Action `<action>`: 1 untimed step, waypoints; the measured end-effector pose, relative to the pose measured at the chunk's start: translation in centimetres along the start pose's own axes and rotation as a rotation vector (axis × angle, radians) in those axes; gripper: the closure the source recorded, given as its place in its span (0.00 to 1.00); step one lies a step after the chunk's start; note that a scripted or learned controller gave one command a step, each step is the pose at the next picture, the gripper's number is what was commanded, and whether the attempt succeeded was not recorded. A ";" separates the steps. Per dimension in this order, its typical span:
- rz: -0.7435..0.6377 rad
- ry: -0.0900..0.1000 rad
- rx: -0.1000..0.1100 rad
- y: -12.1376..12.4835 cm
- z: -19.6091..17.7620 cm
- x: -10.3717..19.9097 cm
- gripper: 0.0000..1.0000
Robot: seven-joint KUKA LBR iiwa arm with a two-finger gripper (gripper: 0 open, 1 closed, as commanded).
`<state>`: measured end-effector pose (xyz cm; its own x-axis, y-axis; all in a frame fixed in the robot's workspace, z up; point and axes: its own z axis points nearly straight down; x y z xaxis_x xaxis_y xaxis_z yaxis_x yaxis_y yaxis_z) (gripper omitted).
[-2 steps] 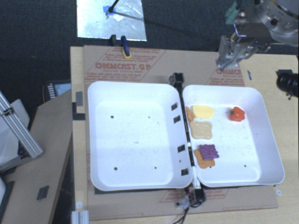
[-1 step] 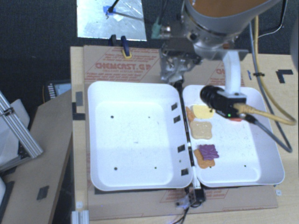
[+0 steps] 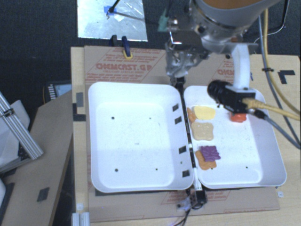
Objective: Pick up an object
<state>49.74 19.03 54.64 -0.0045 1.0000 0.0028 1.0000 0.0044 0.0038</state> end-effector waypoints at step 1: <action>-0.002 0.002 -0.002 0.0 -1.1 0.0 1.00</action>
